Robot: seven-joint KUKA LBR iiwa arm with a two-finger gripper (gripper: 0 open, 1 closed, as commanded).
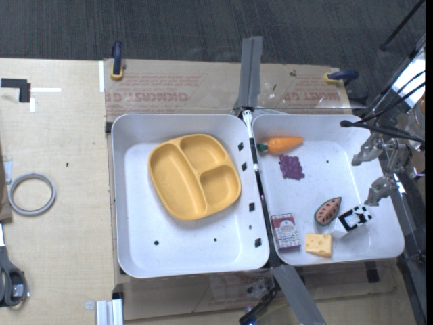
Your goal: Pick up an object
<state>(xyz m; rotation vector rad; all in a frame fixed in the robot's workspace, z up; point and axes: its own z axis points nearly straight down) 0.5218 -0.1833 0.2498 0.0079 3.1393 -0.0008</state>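
Observation:
The right bin (pixel 338 249) holds an orange carrot (pixel 283 143), a purple bunch of grapes (pixel 292 167), a reddish slice-shaped toy (pixel 327 210), a red box (pixel 285 231), a yellow cheese wedge (pixel 318 244) and a small black and white object (pixel 354 218). My gripper (pixel 369 175) hangs over the bin's right side, open, its two silver fingers (pixel 363 156) spread apart with nothing between them. It is right of the grapes and just above the black and white object.
The left bin (pixel 135 249) holds a yellow divided plate (pixel 194 175). A grey tape roll (pixel 30 193) and scissors (pixel 12 283) lie on the bench at far left. Cables (pixel 392 100) run along the right edge.

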